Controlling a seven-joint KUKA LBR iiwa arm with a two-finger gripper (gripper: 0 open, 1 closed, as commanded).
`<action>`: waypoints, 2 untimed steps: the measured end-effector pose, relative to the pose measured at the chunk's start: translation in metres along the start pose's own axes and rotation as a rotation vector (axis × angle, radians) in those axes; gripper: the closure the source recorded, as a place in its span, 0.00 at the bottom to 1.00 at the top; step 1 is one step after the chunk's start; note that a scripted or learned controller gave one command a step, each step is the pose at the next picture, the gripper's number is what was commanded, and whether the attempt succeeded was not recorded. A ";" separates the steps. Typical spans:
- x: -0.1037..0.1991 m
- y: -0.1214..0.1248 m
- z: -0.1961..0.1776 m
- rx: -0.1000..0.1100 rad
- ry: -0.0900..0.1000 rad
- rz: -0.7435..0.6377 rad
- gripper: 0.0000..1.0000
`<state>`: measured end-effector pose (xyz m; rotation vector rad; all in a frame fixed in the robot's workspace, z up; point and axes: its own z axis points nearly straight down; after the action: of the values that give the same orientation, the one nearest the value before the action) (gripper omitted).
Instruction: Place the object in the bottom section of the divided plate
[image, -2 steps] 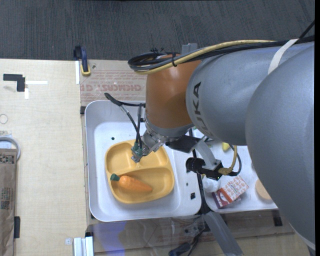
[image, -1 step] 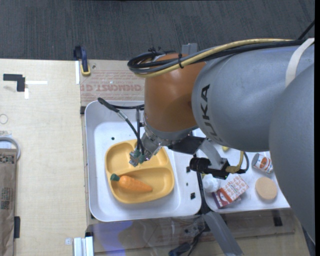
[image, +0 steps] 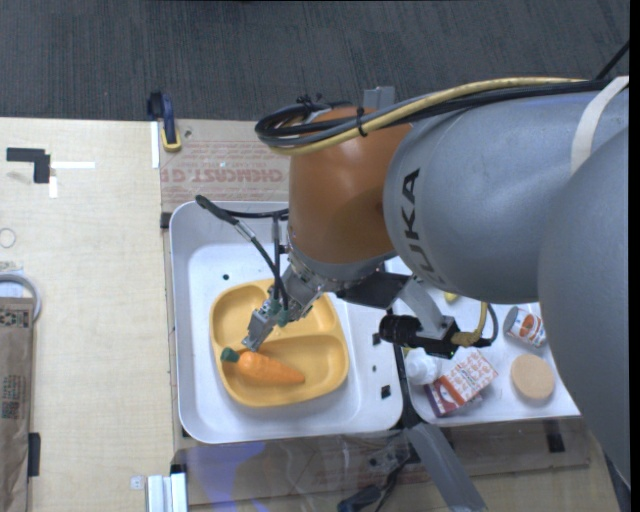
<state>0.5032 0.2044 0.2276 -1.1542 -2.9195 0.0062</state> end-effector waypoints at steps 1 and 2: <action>0.007 -0.012 -0.084 0.000 -0.001 0.047 0.00; -0.064 0.009 -0.096 0.000 -0.001 -0.130 0.00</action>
<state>0.5569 0.1676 0.3239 -0.9630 -2.9884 0.0064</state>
